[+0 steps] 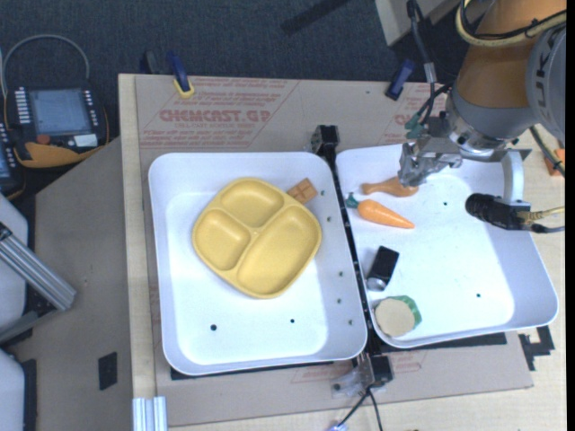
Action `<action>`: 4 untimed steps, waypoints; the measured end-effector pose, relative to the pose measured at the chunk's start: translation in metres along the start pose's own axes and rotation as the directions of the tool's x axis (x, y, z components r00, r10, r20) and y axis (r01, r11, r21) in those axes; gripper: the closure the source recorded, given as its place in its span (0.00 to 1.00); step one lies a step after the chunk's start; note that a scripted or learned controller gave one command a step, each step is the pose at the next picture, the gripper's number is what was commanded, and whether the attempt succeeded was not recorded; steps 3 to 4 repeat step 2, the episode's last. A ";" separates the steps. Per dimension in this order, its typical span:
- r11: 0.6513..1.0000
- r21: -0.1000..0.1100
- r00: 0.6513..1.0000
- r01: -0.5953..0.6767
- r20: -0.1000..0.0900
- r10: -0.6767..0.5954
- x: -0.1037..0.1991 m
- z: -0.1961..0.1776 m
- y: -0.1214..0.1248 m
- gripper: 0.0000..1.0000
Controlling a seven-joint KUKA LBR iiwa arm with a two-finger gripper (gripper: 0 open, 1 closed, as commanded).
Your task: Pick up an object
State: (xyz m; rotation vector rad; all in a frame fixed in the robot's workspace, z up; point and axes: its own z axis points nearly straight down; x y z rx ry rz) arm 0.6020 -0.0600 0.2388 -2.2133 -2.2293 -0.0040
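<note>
- While the gripper hangs low over the right bin, you cannot tell its grip state.
- Beneath it lies a tan drumstick-shaped toy; whether they touch is unclear.
- Just beside: a carrot.
- Nothing appears lifted, so you should judge the pick not yet done.

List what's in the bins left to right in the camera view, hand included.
Yellow divided plate → small brown block → black block → orange carrot → round green-rimmed piece → hand
</note>
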 end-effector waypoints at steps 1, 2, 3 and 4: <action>1.000 0.000 1.000 0.000 0.000 0.000 0.057 0.010 0.014 1.00; 1.000 0.001 1.000 -0.001 0.000 0.001 0.113 0.022 0.020 1.00; 1.000 0.001 1.000 -0.001 0.000 0.001 0.113 0.022 0.020 1.00; 1.000 0.001 1.000 -0.001 0.000 0.001 0.113 0.022 0.020 1.00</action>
